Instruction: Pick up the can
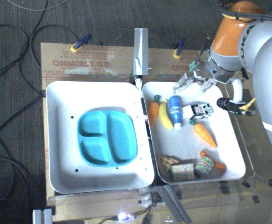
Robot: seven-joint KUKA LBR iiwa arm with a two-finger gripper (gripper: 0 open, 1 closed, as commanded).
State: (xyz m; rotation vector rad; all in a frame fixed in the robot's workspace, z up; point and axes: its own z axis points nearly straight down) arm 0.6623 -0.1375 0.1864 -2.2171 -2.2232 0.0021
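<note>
The can (204,166) is small, with a green and red label. It lies in the front right corner of the right bin (236,146), between a patterned box (182,171) and a small orange piece (218,164). My gripper (194,82) hangs over the back edge of that bin, well behind the can and apart from it. Its thin metal fingers (180,85) are spread open with nothing between them.
The right bin also holds a carrot (153,113), a banana (165,116), a blue bottle (175,111), a black-and-white item (201,109), another carrot (205,135) and a brown block (169,161). A blue divided plate (108,136) lies in the left bin (61,125).
</note>
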